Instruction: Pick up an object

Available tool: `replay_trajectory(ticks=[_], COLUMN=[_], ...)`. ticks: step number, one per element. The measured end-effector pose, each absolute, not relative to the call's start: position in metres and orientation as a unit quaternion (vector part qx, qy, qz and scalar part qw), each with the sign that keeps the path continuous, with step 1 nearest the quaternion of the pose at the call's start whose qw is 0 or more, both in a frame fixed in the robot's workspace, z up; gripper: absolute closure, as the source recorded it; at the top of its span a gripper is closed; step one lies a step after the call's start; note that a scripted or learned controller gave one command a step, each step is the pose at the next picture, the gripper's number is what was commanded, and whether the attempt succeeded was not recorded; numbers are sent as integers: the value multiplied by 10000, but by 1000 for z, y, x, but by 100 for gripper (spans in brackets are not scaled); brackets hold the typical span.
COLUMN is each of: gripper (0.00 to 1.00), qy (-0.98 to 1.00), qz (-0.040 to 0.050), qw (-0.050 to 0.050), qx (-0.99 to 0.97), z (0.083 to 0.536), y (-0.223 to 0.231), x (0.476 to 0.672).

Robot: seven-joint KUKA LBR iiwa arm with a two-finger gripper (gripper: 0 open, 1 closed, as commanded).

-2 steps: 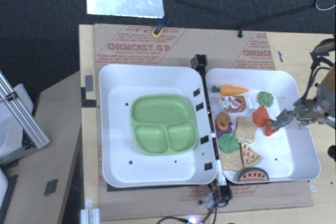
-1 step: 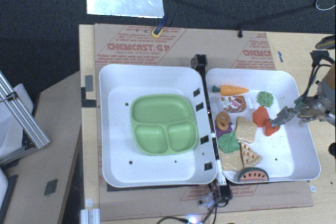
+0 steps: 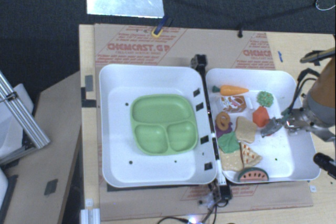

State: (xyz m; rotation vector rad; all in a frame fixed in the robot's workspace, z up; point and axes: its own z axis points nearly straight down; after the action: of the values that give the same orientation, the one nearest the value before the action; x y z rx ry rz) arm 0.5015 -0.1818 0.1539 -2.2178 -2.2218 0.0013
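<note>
While the gripper (image 3: 269, 128) hangs low over the right bin (image 3: 294, 160), its tips sit just beside the red piece (image 3: 260, 116) and near the slice of bread (image 3: 245, 130). Whether the tips are apart or together I cannot tell; they are small and dark against the white floor, and nothing is seen between them.

Taking the red piece as the landmark: a green broccoli floret (image 3: 265, 98) lies just above it, an orange carrot (image 3: 232, 90) further up and to the left, a brown-and-white meat slice (image 3: 233, 104) to its left, a pretzel ring (image 3: 222, 121) lower left, the bread just below-left, then a green leaf (image 3: 228, 141), a pizza wedge (image 3: 249, 155) and a watermelon slice (image 3: 253, 174) well below. The left bin (image 3: 113, 128) holds a green divided plate (image 3: 163, 124) — far off to the left.

To do this step well, I judge the red piece the nearest choice: centre over it, come straight down, and close across its narrower width so the bread is not caught too.

These look like toy foods of smooth moulded plastic. The red piece is chunky and rounded, likely easy to clamp; the bread, pizza and leaf are flat and thin — harder to get under. The bins are shallow, glossy and white, so pieces may slide when nudged.
</note>
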Motion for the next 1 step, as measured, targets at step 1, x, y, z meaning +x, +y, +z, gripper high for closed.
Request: replay_trajectory(ticks=[1], gripper=[0], qy=[-7079], qz=[4], qw=[15], qx=[-7063], z=[100], y=[-173], x=[507])
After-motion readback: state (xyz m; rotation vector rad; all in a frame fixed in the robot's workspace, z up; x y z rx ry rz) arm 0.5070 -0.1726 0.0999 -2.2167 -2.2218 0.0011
